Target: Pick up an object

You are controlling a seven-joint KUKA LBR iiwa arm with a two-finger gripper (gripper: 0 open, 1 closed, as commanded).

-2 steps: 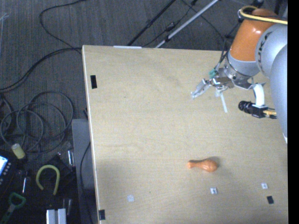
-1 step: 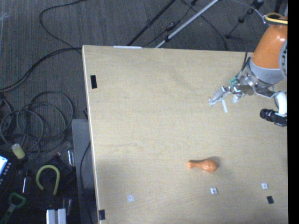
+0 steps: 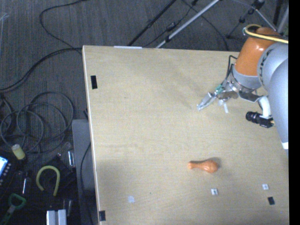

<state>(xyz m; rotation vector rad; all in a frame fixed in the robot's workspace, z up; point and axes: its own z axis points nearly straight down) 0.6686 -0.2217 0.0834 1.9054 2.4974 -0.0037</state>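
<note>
A small orange pear-shaped object point(image 3: 204, 166) lies on its side on the light wooden bench top point(image 3: 140, 125), toward the front right. My gripper point(image 3: 213, 107) hangs at the right, well behind the orange object and apart from it. Its pale fingers are spread open, one reaching down-left and the other shorter at the right, with nothing between them. The grey arm with its orange band point(image 3: 253, 55) comes in from the right edge.
A black marker point(image 3: 94, 82) is stuck near the bench's left edge, and small square tags point(image 3: 214, 191) sit near the front. Cables and tools lie on the floor point(image 3: 37, 125) to the left. Tripod legs point(image 3: 197, 13) stand behind the bench.
</note>
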